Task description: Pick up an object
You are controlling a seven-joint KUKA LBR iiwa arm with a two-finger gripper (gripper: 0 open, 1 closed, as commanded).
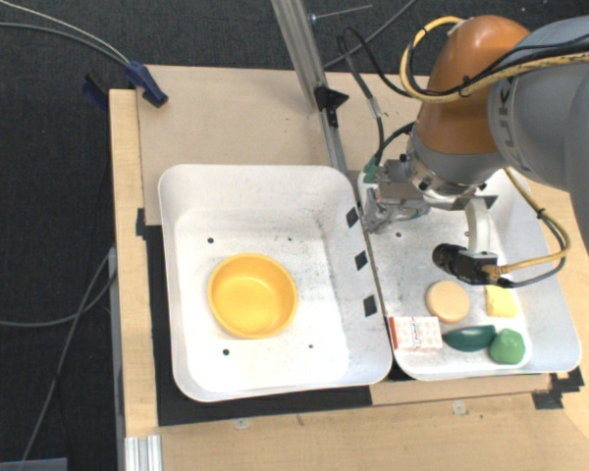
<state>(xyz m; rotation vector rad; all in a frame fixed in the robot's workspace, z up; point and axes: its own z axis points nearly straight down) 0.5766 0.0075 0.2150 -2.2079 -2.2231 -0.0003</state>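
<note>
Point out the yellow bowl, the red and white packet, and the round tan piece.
yellow bowl (pixel 252 295), camera view, on its inner bottom.
red and white packet (pixel 414 333), camera view, on its top face.
round tan piece (pixel 449 301), camera view, on its flat top.

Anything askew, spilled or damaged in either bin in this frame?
Nothing stands out. The yellow bowl sits upright in the left bin. In the right bin, the tan round piece, yellow block, red-and-white packet and two green items cluster at the near edge, intact.
</note>
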